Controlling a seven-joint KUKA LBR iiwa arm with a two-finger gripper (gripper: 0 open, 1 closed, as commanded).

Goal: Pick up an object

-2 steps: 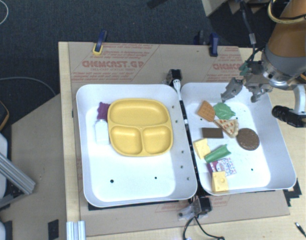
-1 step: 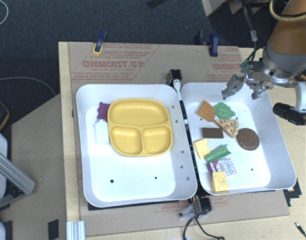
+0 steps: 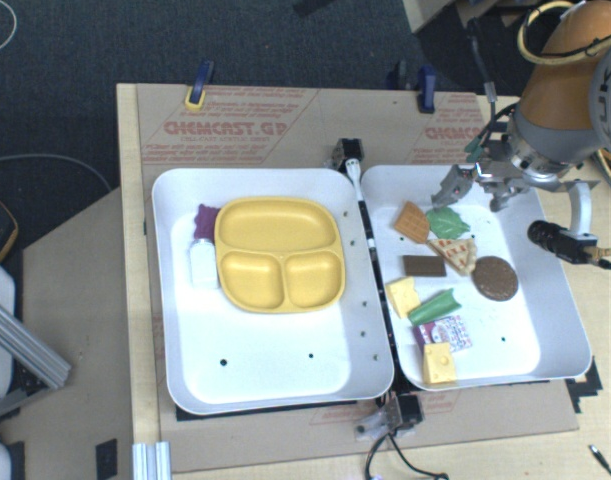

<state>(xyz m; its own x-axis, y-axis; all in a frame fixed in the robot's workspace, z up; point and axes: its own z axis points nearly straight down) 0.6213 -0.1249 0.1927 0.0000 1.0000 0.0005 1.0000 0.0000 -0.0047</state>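
Claw (image 3: 477, 190) hovering with fingers spread, gripping nothing, over back of right bin (image 3: 555, 298). Sitting just below it: green leaf-shaped piece (image 3: 447, 222), beside cracker (image 3: 412, 223) and brown disc (image 3: 495, 278). Nothing lifted yet; descending and closing remaining.
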